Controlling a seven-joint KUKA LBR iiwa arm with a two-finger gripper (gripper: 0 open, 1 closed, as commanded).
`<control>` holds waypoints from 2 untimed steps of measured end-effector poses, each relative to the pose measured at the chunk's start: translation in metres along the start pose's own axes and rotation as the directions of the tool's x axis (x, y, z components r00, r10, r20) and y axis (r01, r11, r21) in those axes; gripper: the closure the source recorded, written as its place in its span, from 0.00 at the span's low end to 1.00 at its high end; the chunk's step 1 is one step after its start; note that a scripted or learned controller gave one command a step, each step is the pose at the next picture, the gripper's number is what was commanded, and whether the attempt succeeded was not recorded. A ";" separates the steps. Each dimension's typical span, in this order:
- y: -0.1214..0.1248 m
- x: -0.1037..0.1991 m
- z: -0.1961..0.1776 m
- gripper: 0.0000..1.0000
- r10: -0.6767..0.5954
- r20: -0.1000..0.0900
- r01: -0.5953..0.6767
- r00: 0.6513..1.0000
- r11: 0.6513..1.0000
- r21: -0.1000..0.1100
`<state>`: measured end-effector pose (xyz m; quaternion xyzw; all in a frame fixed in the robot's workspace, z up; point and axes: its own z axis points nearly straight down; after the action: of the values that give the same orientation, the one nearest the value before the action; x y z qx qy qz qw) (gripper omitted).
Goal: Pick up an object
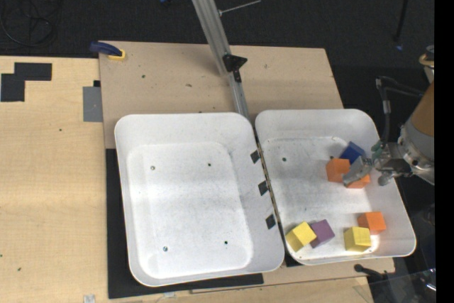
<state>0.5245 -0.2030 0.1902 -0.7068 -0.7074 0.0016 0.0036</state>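
Reaching in at the right of the frame, the gripper (357,176) is seen against the orange block (338,169) — its opening cannot be told — so the block could be pushed aside.

My bench (213,74) is pale wood. Two shallow white bins sit side by side on it toward its front edge: the left bin (188,199) and the right bin (312,131). A blue-and-yellow clamp (108,50) grips its back left corner.
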 end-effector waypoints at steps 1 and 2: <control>-0.001 0.003 0.044 0.00 0.001 0.000 -0.001 1.000 1.000 0.000; -0.002 0.004 0.097 0.00 0.002 0.000 -0.002 1.000 1.000 -0.001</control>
<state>0.5218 -0.1990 0.0932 -0.7077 -0.7065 0.0013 0.0031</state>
